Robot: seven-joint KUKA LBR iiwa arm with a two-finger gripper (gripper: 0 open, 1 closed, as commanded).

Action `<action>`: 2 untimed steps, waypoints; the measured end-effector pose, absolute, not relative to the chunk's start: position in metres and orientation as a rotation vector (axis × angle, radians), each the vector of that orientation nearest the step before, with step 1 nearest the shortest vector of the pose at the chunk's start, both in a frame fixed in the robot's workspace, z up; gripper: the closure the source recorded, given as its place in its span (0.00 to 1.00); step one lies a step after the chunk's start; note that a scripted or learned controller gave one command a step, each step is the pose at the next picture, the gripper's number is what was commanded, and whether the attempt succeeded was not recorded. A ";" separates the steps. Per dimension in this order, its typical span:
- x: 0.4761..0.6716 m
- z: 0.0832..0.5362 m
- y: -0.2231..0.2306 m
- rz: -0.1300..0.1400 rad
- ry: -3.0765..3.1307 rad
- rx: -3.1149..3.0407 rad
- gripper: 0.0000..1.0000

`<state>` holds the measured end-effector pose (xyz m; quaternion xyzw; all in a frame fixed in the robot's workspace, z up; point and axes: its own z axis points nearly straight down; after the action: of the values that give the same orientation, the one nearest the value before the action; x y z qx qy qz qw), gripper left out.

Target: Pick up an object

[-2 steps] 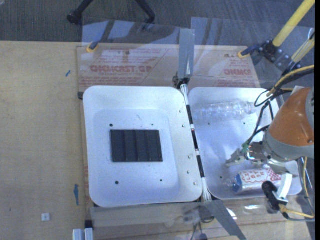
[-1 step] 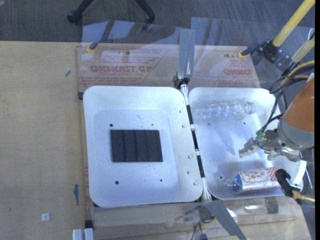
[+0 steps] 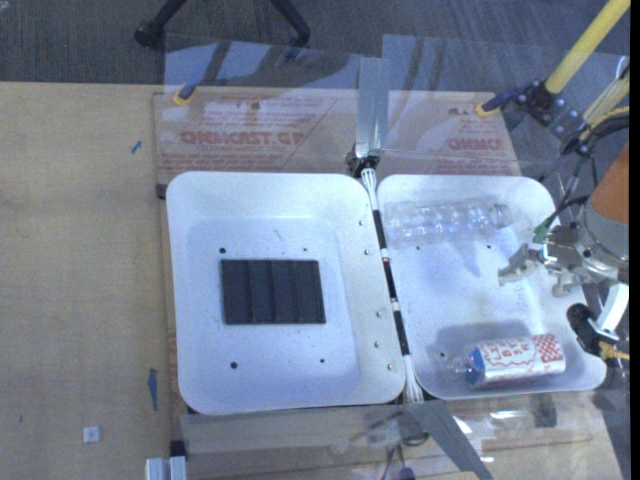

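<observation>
The right bin (image 3: 450, 298) holds two objects. A clear plastic bottle (image 3: 445, 218) lies on its side along the far wall. A red-and-white patterned tube with a blue cap (image 3: 515, 358) lies near the front wall. My gripper (image 3: 540, 272) hangs over the bin's right side, between the two objects and touching neither. Its fingers stand apart with nothing between them. A dark ribbed rectangular pad (image 3: 272, 291) lies flat in the middle of the left bin (image 3: 200, 218).
A metal divider strip (image 3: 385, 268) runs between the two bins. Cables and a yellow pole (image 3: 590, 38) crowd the far right, beside the arm. The wooden bench (image 3: 70, 268) stretches to the left of the bins.
</observation>
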<state>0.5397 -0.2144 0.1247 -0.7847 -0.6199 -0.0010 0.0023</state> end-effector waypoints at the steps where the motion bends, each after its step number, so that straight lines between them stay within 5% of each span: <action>1: 0.541 0.135 -0.215 -0.001 -1.950 -2.463 1.00; 2: 0.541 0.135 -0.214 0.000 -1.950 -2.463 0.00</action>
<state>0.5405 -0.2144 0.1347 -0.7839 -0.6208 -0.0001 0.0001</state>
